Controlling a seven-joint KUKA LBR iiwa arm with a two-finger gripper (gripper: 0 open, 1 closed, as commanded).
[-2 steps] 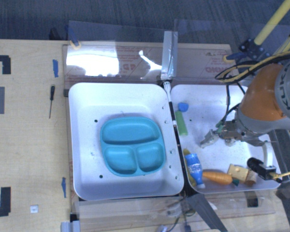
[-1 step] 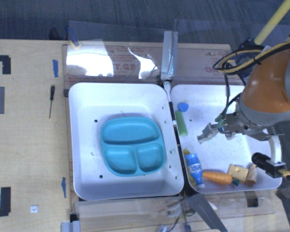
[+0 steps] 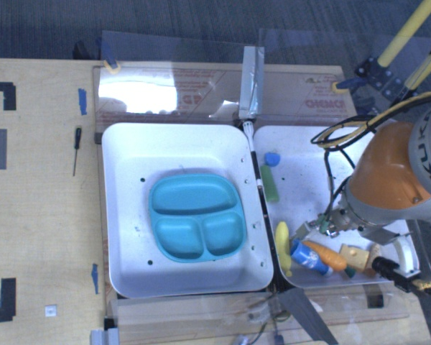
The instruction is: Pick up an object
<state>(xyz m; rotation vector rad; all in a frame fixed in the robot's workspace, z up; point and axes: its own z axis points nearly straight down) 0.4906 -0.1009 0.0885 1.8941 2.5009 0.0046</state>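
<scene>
My gripper (image 3: 318, 229) hangs low in the right bin (image 3: 302, 165), below the orange band of the arm (image 3: 386, 165). Its fingers (image 3: 302, 231) are spread open with nothing between them. Just below it, along the bin's front wall, lie a blue can (image 3: 307, 258), an orange carrot (image 3: 327, 256) and a tan piece (image 3: 356, 253). A yellow banana (image 3: 282, 246) lies to the gripper's left against the bin's wall. Farther back are a green stick (image 3: 271, 184) and a small blue cap (image 3: 271, 159).
The left bin (image 3: 129, 164) holds a blue divided plate (image 3: 197, 215). A ridge (image 3: 257, 185) separates the two bins. Black cables (image 3: 345, 131) loop over the right bin's back. A clear panel (image 3: 201, 92) stands behind both bins.
</scene>
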